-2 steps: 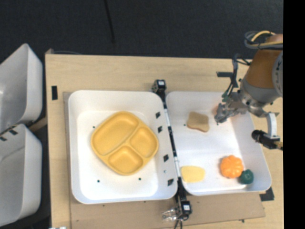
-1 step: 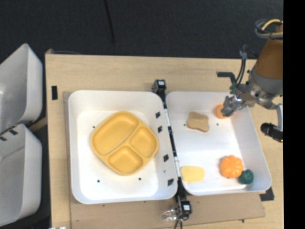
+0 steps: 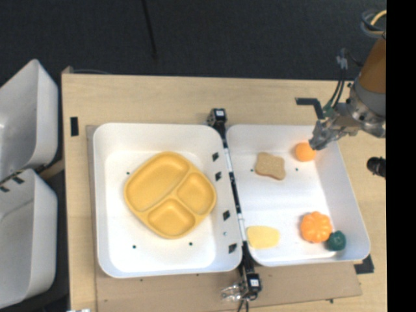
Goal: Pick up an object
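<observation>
Two shallow white bins side by side on a tan wooden bench point(image 3: 78, 174). Left bin point(image 3: 110, 252) holds a yellow plastic divided plate with three compartments point(image 3: 170, 194), lying flat near the middle, slightly rotated. Right bin point(image 3: 344, 194) holds five things: small orange ball point(image 3: 303, 151) near the far right corner, tan bone-shaped biscuit-like piece point(image 3: 270, 166) to its left, pale yellow flat oval piece point(image 3: 262, 236) at the near left corner close to the divider, orange pumpkin-shaped toy point(image 3: 315, 227) near the near right side, dark green small round object point(image 3: 336, 240) just beside the pumpkin, touching or nearly so. Grey arm with orange band point(image 3: 372, 77) comes in from the right. Two-finger gripper point(image 3: 320, 138) sits just above and right of the orange ball, tips at its edge. Ball rests on the bin floor, not lifted. Finger spread: cannot tell, too small and dark.
</observation>
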`<state>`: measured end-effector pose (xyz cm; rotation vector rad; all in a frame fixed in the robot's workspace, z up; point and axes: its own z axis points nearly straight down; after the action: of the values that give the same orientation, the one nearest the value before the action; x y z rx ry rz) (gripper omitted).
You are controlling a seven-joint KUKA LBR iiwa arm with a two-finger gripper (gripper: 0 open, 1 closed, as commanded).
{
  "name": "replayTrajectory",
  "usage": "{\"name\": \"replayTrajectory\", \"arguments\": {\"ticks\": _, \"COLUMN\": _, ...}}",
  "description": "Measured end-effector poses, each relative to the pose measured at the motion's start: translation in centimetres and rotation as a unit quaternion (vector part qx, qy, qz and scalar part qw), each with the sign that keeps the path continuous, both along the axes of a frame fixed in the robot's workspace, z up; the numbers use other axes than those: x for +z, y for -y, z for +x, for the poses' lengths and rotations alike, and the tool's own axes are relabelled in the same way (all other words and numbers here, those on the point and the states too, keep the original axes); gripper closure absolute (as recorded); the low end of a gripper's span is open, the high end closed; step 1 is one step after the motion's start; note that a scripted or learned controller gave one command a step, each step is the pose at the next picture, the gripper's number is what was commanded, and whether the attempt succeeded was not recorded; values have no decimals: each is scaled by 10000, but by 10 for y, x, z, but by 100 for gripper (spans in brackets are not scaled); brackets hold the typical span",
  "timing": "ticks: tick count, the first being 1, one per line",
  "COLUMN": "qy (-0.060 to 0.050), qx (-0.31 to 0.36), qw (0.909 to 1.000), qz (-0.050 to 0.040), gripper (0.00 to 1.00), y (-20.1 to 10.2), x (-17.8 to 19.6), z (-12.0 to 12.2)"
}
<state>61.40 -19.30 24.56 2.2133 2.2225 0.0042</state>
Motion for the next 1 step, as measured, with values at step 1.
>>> {"name": "replayTrajectory", "arguments": {"ticks": 1, "qy": -17, "qx": 13, "qw": 10000, "qz": 13, "gripper": 100, "y": -56, "x": 9, "z": -8}}
